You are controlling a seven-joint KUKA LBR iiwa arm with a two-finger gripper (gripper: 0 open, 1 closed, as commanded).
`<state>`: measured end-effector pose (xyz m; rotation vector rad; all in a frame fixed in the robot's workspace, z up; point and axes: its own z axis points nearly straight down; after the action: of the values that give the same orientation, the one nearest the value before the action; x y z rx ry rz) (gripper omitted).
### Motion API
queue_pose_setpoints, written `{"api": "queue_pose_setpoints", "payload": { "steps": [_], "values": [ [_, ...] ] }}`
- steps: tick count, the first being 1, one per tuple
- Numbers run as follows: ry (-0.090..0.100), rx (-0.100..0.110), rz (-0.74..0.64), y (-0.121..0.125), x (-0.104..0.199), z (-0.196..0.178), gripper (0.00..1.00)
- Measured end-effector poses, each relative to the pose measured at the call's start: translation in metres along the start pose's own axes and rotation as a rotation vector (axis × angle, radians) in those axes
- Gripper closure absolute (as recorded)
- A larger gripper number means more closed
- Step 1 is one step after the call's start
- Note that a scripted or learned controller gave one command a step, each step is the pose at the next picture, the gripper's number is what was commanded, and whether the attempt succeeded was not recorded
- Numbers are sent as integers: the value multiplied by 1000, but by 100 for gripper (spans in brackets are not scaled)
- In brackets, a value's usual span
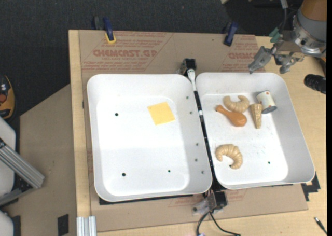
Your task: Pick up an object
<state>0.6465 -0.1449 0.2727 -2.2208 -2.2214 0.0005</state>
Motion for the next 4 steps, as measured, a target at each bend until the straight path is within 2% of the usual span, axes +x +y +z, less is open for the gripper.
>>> {"api": "queue_pose_setpoints", "payload": {
  "steps": [1, 2, 3, 4],
  "values": [
    [5, 17, -2, -38, 45, 179, 0],
    [-1, -3, 1, -32, 41, 158, 100],
    [-1, -18, 2, -59, 18, 181, 100],
    [1, -17, -9, -14, 89, 80, 100]
  ]
}}
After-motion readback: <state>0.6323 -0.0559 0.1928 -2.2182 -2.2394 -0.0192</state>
